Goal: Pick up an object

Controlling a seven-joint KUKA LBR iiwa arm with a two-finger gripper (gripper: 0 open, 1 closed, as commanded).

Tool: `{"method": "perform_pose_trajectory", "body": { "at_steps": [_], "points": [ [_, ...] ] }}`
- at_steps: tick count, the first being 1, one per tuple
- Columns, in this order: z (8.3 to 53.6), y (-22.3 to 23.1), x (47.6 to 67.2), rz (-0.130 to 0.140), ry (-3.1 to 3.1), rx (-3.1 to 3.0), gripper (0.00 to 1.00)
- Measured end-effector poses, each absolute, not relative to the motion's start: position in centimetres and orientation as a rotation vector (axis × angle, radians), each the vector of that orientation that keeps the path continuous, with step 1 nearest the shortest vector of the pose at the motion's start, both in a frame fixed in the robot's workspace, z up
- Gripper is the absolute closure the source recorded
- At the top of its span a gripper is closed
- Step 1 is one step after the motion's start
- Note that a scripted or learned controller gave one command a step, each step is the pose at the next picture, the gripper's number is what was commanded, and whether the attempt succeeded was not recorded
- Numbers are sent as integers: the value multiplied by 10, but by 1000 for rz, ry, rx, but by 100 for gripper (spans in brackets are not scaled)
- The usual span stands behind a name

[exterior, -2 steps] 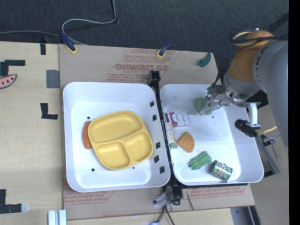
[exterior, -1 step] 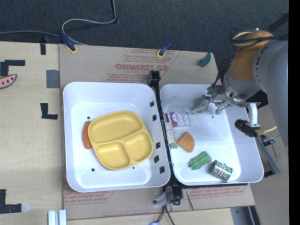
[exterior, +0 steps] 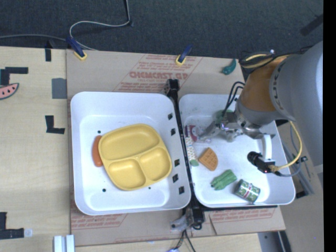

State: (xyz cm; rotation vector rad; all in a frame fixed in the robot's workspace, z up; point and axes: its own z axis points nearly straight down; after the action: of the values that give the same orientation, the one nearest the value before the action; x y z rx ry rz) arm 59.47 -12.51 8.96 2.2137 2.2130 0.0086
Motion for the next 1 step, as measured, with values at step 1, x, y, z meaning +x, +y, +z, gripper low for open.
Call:
{"method": "perform_pose_trajectory", "body": {
  "at_steps": [1],
  "points": [
    [102,-123,597,19,2214,2214,100]
  ]
}}
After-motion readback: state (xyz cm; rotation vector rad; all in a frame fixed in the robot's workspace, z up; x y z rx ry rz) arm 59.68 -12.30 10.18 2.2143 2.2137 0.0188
